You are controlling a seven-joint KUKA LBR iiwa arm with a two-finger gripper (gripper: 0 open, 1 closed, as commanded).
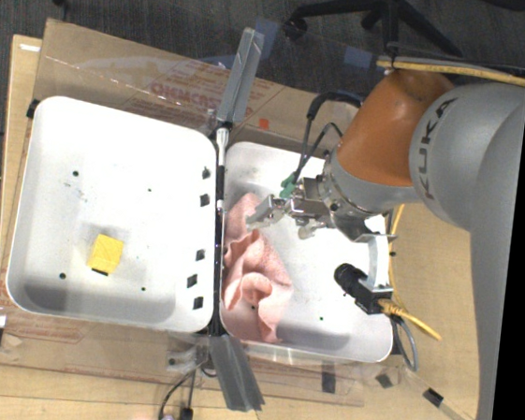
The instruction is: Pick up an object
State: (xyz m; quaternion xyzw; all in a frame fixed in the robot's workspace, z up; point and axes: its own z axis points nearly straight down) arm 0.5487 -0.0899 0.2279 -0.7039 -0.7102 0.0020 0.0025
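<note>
A crumpled pink cloth (pixel 254 283) is taken as the likeliest thing to be picked. It lies in one white bin (pixel 329 327), bunched against the wall that this bin shares with the neighbouring bin (pixel 108 163). The gripper (pixel 264 212) is seen at the cloth's upper edge, close over the fabric. How far it is open, and whether any fabric is caught in it, cannot be told from this slanted view.

Several failures can be foreseen. Because the cloth is soft and heaped, only a loose top fold may be pinched, and the fold could slip free once it is lifted. Because the cloth is pressed to the shared wall, that wall may be struck or scraped if the descent is made on the cloth's wall side. If the grip is taken at the cloth's thin upper edge and not over its thicker lower mound, bare bin floor may be closed on instead.

A small yellow block (pixel 106 253) is left well apart from the cloth, across the wall in the neighbouring bin, and is not judged to be at risk.
</note>
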